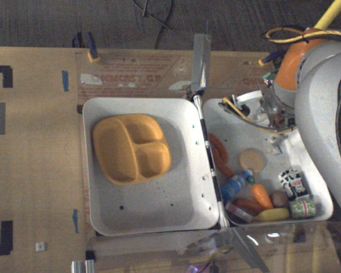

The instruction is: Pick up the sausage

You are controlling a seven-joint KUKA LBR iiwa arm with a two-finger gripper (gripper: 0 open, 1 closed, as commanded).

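Sausage [217,152]: orange-red, long, lying along left wall of right bin [227,114], upper-mid part; nothing touching it from above.
Gripper [275,131]: at bin's upper right, under orange wrist band; well apart from sausage, to its right and a bit higher in view; jaw state cannot be told.
Neighbours: tan disc [252,160] between sausage and gripper; blue bottle [236,184], carrot [261,195], yellow piece [271,214], cow-print carton [292,183], green can [302,207] in bin's lower part.
Left bin [184,203]: holds yellow 3-section plate [131,147].
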